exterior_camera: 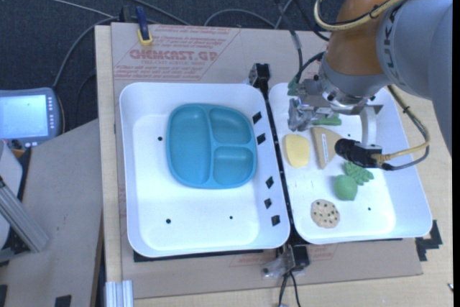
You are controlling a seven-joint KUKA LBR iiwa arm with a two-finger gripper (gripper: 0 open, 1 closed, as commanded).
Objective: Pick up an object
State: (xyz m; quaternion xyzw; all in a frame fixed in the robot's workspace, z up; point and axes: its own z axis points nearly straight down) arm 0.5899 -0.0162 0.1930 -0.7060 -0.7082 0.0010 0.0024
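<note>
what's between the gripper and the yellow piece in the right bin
Nothing visible. The gripper hangs just above the yellow piece with bare bin floor between them. The cookie and green toy lie farther down the right bin, off that path.

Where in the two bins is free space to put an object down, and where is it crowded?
Free: left bin floor below the blue tray, and the right bin's lower right corner beyond the cookie. Crowded: around the gripper, yellow piece and green toy.
</note>
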